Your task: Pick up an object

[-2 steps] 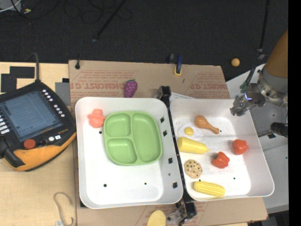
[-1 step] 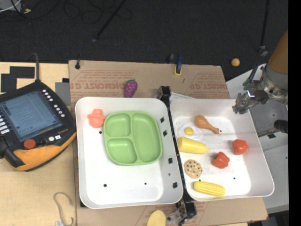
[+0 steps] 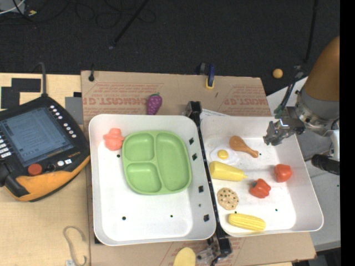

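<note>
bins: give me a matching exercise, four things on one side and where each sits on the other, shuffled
Things:
1. green divided plate
2. cookie
3. purple grapes
4. drumstick

Places:
A. on the cardboard behind the left bin
B. far part of the right bin, nearest the gripper
C. middle of the left bin, beside a pink toy
D. near part of the right bin, between the yellow pepper and the corn cob

Pairs: 1-C, 2-D, 3-A, 4-B
</note>
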`<state>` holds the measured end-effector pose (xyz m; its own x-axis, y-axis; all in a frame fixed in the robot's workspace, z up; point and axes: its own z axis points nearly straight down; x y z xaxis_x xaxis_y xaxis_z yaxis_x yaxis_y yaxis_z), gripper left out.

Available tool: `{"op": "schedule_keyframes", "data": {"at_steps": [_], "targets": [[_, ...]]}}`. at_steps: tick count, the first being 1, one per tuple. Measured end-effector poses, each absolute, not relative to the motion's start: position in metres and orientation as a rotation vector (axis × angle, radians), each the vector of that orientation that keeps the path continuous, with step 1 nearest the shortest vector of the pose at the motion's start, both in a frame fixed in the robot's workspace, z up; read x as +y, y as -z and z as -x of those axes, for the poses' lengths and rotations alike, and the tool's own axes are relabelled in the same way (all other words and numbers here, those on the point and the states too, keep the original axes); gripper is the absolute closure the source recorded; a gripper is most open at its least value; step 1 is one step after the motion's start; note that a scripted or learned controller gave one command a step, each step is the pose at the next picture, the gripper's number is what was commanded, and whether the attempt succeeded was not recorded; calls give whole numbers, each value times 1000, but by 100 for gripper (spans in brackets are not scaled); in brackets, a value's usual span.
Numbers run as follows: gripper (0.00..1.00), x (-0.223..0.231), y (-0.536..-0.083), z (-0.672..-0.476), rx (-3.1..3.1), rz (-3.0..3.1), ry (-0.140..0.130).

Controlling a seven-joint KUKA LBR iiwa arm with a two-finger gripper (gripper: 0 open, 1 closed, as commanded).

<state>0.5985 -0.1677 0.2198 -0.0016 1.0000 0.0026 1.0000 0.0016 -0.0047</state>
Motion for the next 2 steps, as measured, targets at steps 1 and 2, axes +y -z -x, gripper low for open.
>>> {"op": "schedule_keyframes", "data": {"at_steps": [1, 2], "targets": [[100, -117, -230, -575, -2221, 2215, -1], [100, -72, -234, -556, -2221, 2215, -2]]}}
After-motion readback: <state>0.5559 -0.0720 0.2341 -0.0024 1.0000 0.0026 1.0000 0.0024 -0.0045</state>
